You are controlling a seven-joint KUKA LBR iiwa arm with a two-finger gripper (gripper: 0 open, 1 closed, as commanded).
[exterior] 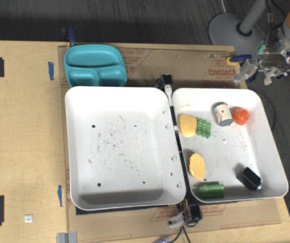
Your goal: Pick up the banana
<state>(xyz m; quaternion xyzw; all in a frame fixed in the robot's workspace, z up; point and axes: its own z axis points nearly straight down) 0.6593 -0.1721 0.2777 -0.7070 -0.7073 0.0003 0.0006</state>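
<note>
Banana lies inside the right bin beside a green toy, end effector beyond that bin's far rim, grip state indiscernible

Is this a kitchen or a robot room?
It looks like a robot test lab, not a kitchen. Two white bins sit on a cardboard-covered bench marked with blue tape, and small toy foods such as a tomato lie in the right bin, near a robot gripper.
</note>
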